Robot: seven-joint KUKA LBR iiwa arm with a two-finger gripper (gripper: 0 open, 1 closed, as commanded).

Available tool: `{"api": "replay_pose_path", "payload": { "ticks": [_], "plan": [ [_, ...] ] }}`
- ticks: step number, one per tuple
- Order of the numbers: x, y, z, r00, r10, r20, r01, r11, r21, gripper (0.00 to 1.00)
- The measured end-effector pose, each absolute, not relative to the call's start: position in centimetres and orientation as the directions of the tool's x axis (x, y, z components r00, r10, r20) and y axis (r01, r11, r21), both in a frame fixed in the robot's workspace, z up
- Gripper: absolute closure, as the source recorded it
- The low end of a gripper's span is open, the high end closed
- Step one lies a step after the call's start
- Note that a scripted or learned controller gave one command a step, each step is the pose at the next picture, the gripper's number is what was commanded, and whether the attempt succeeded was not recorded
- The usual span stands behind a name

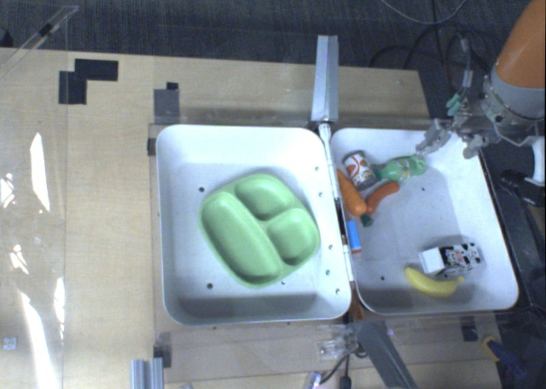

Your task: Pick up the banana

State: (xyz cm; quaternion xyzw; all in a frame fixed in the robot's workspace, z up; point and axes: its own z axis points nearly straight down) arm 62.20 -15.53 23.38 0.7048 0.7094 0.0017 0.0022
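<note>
Lying in the right bin (490,208) near its front edge, banana (431,283), long axis running nine to four, just beside a small box (450,258). Hovering well apart at one o'clock from it, gripper (450,129), grasp state impossible to tell.

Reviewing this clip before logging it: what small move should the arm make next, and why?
Probably swing the gripper toward the near edge of the right bin, above the banana. The gripper sits at the bin's far rim, well apart from the banana, which lies against a small white box.
</note>
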Motion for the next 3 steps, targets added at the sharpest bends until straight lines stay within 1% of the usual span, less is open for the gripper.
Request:
{"api": "replay_pose_path", "payload": {
  "ticks": [1,2,3],
  "plan": [
    [51.9,-18.6,19.3,0.022,1.000,-0.001,1.000,-0.022,0.004,0.00],
    [48.8,-11.1,17.8,-0.182,0.983,-0.001,0.983,0.182,0.004,0.00],
    [48.9,-11.1,20.8,-0.397,0.918,-0.005,0.918,0.397,0.007,0.00]
  ]
}}
